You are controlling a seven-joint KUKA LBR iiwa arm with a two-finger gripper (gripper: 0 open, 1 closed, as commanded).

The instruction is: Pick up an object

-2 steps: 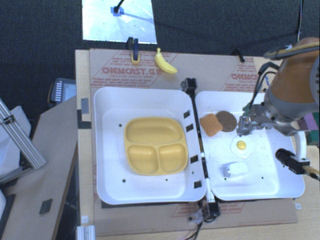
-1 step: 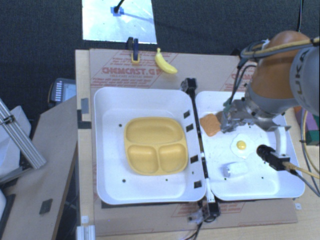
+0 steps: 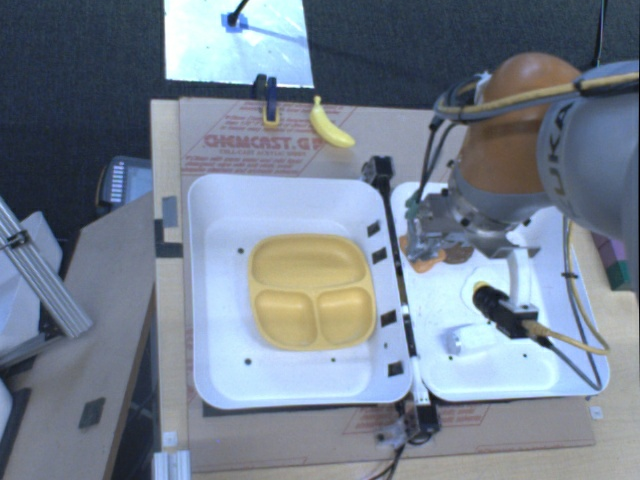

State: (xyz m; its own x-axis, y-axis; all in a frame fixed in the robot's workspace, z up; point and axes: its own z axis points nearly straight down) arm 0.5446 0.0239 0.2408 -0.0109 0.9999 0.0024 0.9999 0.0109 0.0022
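My gripper [image 3: 422,240] hangs low over the far left part of the right bin [image 3: 520,378], close to the divider between the bins. Just below it lies a small orange object [image 3: 428,262], partly hidden by the gripper, and a brown object [image 3: 461,255] rests beside that one on the right. I cannot make out whether either one is touched. A small white object [image 3: 455,342] lies nearer the front of the same bin.
A yellow divided plate [image 3: 306,290] sits in the middle of the left bin [image 3: 215,268]. A yellow banana [image 3: 330,126] lies on the cardboard behind the bins, beside a yellow and black clamp [image 3: 268,101]. The arm's bulk covers the right bin's far right.
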